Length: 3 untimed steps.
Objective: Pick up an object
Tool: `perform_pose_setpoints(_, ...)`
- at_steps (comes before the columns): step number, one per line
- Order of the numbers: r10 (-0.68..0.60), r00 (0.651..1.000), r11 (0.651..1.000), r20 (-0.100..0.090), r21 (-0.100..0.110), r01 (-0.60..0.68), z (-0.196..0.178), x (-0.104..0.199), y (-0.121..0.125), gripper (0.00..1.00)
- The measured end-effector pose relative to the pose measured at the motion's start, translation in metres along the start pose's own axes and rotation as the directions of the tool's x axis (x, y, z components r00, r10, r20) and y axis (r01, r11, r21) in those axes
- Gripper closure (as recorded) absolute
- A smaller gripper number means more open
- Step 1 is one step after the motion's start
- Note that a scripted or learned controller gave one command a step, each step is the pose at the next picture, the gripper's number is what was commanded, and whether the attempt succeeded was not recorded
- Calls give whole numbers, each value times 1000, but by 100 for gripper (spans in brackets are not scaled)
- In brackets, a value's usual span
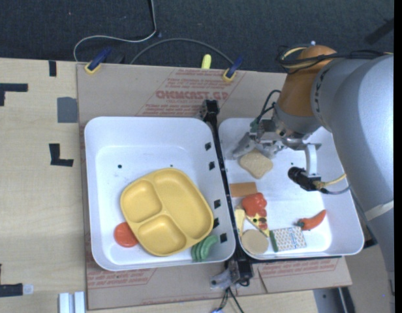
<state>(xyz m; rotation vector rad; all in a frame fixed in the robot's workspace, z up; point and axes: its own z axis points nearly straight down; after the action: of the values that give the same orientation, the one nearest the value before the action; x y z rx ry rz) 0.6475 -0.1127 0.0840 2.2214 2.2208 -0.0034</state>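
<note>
The arm [364, 109] is a thick, smooth, rounded body in pale silver-grey with a soft sheen, bulking large on the right side. Above the wrist sits a glossy orange band [302, 87], rounded like a collar, with a thin dark line curving over its far edge. Past it the end effector [266, 139] is a cluster of dull grey metal parts, with thin black cables looped beside it. A black, knob-like fitting [304, 177] juts out nearby, on a pale bracket, trailing a yellowish cable.
</note>
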Motion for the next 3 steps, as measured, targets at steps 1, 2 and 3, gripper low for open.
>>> perform_pose_setpoints(1, -2, 1000, 1000, -1, 1, 2, 0, 19, -4, 0)
perform_pose_setpoints(2, -2, 1000, 1000, -2, -1, 2, -10, 19, -4, 100)
perform_pose_setpoints(3, -2, 1000, 1000, -2, 0, 2, -10, 19, -4, 0)
